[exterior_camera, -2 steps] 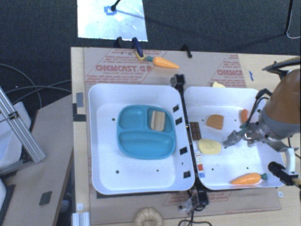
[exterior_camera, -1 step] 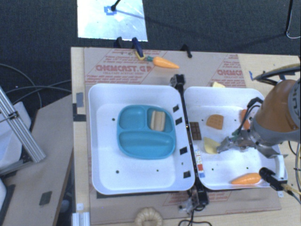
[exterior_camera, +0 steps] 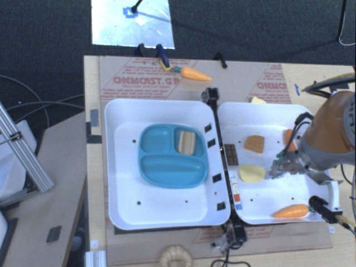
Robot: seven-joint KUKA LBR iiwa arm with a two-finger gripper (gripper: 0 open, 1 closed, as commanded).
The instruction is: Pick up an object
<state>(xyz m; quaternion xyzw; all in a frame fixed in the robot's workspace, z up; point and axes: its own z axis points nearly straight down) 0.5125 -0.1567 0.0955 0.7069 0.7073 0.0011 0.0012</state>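
The gripper (exterior_camera: 280,168) hangs low in the right bin (exterior_camera: 261,207); whether its fingers are parted or closed I cannot tell, and nothing shows between them. Just left lies a pale yellow disc (exterior_camera: 252,174), the likeliest target. A cracker (exterior_camera: 254,143) sits farther back, a carrot (exterior_camera: 290,211) nearer. No pick is made yet; grasp and lift remain.
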